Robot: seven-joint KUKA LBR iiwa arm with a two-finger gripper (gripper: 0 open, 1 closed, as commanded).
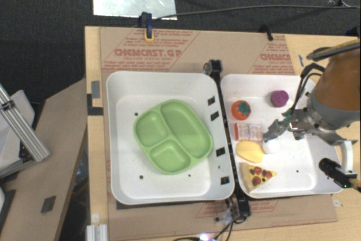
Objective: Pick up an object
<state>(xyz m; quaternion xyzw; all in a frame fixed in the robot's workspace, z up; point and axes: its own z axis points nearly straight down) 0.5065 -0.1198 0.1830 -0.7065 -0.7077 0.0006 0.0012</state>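
Left bin (121, 138): it held a green divided plate (172, 135), lying flat near its middle.
Right bin (299, 175): you had a tomato (241, 109), a purple ball (279, 98), a red-printed packet (248, 131), a yellow lemon-like piece (249, 150), a pizza slice (257, 174) and a small white object (272, 147).
Pincer (274, 134): it sat low at the frame's centre right, just above the white object; you could not tell its opening.
Around: the arm (333, 99) covered the right bin's right side; a blue clamp (147, 25) stood on the desk's (96, 178) upper edge.
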